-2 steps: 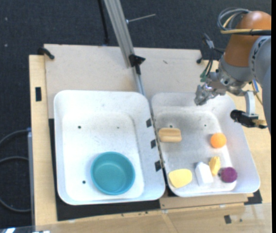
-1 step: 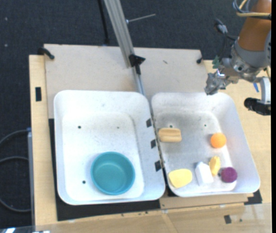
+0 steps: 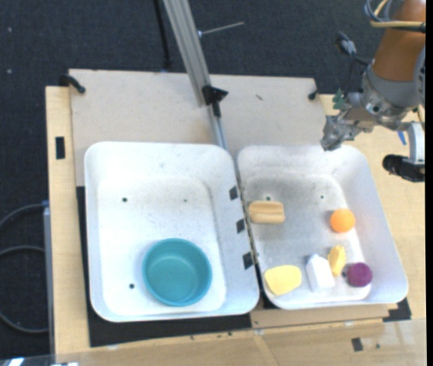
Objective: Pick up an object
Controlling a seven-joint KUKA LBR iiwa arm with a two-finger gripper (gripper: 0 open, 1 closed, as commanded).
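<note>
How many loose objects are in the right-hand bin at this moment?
6: a tan block by the left wall, an orange ball, and along the near edge a yellow piece, white piece, small yellow piece, purple ball.

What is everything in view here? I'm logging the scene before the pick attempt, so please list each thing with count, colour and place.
bins: 2, white, side by side on the bench
bowl: 1, teal, left bin, near corner
bread roll: 1, tan, right bin, by the left wall
ball: 1, orange, right bin
yellow pieces: 2, right bin, near edge
block: 1, white, between the yellow pieces
purple item: 1, right bin, near right corner
metal post: 1, grey, behind the bins
gripper: 1, grey, above the right bin's far edge
</note>
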